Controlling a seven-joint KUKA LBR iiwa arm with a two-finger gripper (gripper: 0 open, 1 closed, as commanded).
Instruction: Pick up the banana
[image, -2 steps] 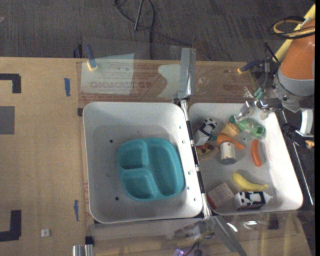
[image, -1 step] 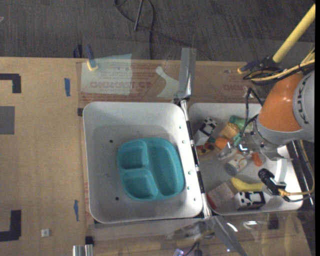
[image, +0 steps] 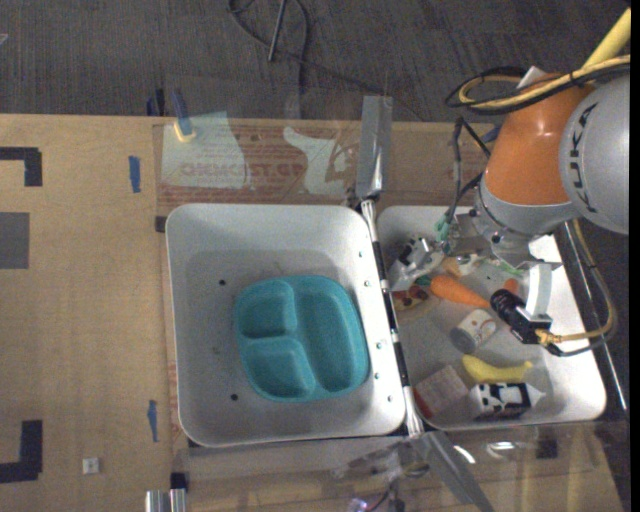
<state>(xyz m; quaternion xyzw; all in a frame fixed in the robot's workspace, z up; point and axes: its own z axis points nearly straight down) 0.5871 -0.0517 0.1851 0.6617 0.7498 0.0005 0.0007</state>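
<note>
- Camera view, left bin (image: 190, 250): it holds a teal divided tray (image: 298, 338) lying flat near its middle. Nothing the task needs lies on this side.
- Camera view, right bin (image: 590, 395): this one is crowded. The banana (image: 497, 369) lies flat toward the near right part, its curve opening upward in the frame. A black-and-white carton (image: 500, 398) sits just beside it on the near side, and a tan block (image: 442, 386) lies to its left.
- Camera view, other clutter: an orange carrot (image: 460, 291) lies nearer the far part of that bin, with a small grey cylinder (image: 474, 327) between it and the banana.
- Camera view, arm: the gripper (image: 452, 250) hangs over the bin's far part, close to the carrot and well apart from the banana. Cables and the wrist body cover it, so I cannot tell its state, and nothing shows as held.
- Judgement: the grasp has not begun. The arm likely must travel toward the near right, and the neighbouring carton could crowd a descent.
</note>
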